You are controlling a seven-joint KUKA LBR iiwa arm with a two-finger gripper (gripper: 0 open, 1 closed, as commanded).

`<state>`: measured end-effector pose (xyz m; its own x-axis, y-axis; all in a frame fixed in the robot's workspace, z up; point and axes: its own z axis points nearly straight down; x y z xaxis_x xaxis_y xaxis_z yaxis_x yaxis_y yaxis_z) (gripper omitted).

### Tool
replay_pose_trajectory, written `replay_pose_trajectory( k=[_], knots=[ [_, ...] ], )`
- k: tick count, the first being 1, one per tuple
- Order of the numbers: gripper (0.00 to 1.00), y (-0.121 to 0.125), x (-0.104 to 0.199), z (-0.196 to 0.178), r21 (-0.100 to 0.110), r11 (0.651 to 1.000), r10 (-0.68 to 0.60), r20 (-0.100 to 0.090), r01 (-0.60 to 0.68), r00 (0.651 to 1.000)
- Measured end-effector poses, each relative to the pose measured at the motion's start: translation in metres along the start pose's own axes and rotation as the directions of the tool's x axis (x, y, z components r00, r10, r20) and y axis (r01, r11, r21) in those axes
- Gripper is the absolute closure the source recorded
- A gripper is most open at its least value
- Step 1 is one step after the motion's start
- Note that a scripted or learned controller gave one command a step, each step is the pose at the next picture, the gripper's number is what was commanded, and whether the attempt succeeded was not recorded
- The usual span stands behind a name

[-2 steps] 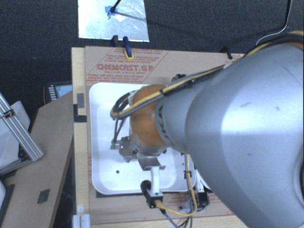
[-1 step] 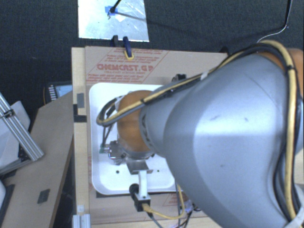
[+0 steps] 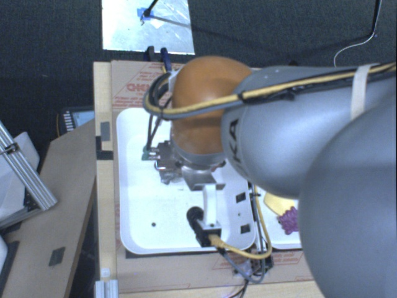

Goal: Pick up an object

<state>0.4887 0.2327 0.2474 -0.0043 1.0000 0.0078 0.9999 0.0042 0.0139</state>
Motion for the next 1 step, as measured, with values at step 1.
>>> replay_pose_trajectory(
  k=[1],
  knots=[
    [1.0,-0.0045,0.0008,0.0755,0.02,1.0,0.003,0.01,-0.003,1.0]
  ],
)
